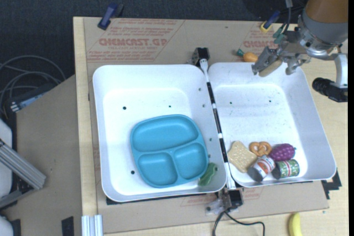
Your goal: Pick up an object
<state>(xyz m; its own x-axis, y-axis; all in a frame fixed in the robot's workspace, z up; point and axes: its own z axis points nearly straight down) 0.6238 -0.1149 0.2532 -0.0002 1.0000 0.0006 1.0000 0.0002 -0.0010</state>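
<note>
We found the gripper [278, 62] hovering over the far edge of the right bin [310, 119], its fingers spread apart and nothing between them. The candidates lay well away, bunched in the bin's near corner: a cracker [240, 155], a pretzel [260, 147], a purple grape bunch [282, 151] and two small cans [275, 168]. All looked like light, rigid toy food, though at this size we could not be sure. The cans seemed the safest hold, taken across their round sides; the flat cracker would likely slip
</note>
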